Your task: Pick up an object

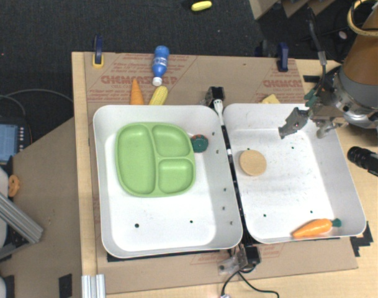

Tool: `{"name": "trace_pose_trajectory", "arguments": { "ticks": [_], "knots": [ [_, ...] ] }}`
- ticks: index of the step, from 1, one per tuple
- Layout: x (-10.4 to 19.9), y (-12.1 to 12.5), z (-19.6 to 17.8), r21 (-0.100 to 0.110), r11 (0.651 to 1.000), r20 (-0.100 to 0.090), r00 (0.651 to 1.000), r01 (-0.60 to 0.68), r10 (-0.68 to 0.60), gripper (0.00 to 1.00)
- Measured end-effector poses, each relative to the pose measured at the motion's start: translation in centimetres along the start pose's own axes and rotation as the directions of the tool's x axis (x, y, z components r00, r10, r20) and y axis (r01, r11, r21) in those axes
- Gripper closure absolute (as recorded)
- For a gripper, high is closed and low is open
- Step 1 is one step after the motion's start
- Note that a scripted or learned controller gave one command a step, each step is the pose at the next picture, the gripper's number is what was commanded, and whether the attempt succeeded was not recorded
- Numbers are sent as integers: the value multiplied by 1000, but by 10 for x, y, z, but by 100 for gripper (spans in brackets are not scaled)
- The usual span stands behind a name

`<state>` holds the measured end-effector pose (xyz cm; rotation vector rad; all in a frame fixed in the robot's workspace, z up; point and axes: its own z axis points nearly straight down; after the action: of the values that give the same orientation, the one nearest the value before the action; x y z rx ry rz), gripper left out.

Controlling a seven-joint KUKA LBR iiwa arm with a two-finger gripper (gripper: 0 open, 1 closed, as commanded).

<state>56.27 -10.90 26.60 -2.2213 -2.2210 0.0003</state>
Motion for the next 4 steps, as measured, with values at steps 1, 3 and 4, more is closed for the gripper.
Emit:
{"name": "trace_pose_trajectory", "arguments": {
  "ticks": [1, 3, 4],
  "knots": [
    [84, -23, 87, 12, 1000, -5, 1000, 8, -8, 0],
    [16, 48, 184, -4, 1000, 1, 1000, 2, -2, 0],
    [13, 77, 181, -5, 1000, 2, 1000, 1, -1, 0]
  ]
}}
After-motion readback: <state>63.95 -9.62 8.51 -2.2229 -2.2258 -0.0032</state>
